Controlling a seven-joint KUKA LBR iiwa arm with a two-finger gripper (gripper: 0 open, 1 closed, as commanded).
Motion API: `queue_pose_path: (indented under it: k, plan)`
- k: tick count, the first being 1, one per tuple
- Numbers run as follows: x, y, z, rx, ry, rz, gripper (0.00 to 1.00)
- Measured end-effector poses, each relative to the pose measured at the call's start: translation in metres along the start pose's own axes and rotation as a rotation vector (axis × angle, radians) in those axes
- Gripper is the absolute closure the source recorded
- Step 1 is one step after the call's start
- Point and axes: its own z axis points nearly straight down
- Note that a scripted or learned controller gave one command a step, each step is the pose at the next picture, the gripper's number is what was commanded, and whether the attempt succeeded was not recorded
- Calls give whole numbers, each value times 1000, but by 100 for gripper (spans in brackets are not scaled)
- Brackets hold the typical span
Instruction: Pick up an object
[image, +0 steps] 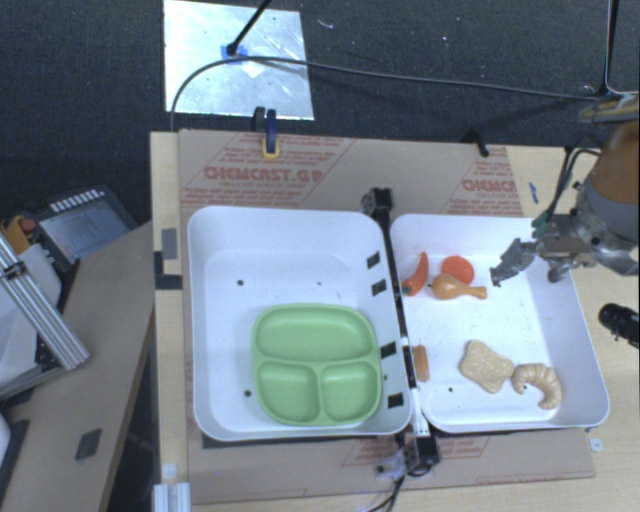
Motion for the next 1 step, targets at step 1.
queue_pose_path:
  k: [1]
  plan:
    - [0,2,-6,-12,-2,-2,0]
